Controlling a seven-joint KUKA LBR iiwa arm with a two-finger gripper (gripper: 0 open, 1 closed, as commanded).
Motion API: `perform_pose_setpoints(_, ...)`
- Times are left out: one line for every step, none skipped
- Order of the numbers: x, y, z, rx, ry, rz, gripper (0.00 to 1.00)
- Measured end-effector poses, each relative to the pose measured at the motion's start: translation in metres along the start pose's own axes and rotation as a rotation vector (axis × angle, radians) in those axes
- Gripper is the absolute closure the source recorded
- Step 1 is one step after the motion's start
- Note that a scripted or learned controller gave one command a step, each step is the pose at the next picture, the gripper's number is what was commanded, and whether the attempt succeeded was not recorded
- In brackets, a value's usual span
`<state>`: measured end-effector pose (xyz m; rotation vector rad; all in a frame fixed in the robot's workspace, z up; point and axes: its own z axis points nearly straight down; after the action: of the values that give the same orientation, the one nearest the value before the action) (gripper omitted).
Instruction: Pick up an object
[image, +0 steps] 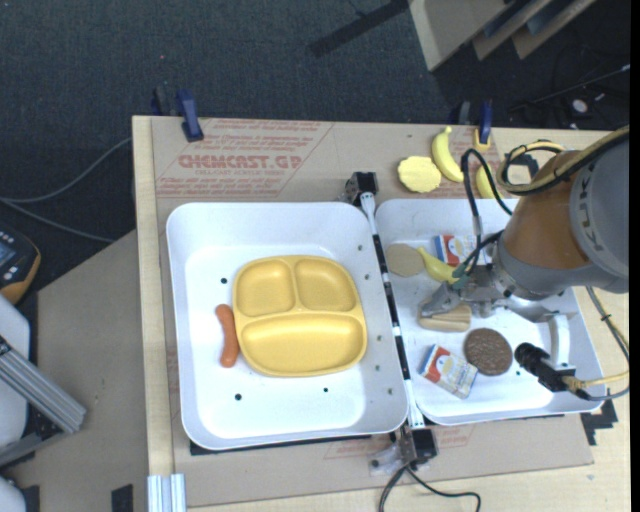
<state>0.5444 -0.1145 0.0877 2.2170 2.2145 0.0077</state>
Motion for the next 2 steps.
perform_pose_setpoints(0.0001,0.0012,-0.0111,-0.003,0.0,0.0,1.0)
perform_pose_setpoints(0.0003,0.0006,-0.0102,-0.001,0.001,0.0,0.0)
